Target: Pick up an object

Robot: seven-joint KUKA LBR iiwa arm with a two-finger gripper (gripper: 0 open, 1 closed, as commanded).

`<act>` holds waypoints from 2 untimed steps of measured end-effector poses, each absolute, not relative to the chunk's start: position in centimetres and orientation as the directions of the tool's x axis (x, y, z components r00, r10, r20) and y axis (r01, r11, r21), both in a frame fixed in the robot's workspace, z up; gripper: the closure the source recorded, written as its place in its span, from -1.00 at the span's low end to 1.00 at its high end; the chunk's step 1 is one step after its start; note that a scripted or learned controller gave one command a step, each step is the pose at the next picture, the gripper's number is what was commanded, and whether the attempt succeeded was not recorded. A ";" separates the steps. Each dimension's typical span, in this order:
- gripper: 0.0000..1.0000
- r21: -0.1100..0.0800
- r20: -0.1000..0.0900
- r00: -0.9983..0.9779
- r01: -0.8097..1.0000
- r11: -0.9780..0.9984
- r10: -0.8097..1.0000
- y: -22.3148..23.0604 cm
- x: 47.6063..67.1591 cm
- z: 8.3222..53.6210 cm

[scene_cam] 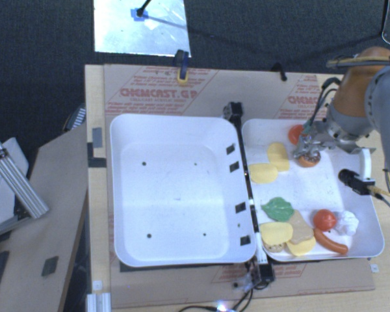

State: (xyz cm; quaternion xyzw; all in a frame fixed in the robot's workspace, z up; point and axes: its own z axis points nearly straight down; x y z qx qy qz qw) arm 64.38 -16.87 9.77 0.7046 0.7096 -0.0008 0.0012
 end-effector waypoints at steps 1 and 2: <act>1.00 -0.022 0.000 -0.007 1.000 0.007 1.000 -11.6 66.5 11.6; 1.00 0.007 0.001 -0.009 1.000 0.009 1.000 -5.2 67.0 18.9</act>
